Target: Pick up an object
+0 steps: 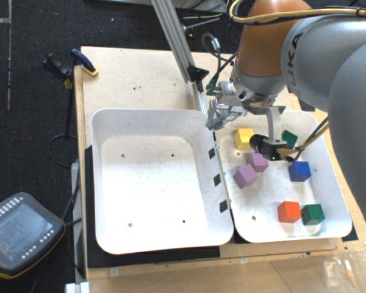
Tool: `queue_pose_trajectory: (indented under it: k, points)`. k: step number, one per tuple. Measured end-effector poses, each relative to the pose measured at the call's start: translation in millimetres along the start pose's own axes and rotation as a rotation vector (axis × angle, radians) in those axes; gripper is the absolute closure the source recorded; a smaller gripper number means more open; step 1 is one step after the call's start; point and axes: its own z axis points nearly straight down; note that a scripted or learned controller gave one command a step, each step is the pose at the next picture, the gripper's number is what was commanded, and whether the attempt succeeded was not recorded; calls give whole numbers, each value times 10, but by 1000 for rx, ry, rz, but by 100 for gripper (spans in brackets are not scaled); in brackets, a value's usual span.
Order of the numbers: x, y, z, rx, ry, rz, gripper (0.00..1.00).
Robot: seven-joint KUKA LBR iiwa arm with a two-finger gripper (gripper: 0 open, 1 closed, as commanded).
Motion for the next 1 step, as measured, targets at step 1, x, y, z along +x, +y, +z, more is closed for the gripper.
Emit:
queue_pose_trajectory:
  k: [1]
  points:
    - [454, 28, 124, 1, 0, 0, 100]
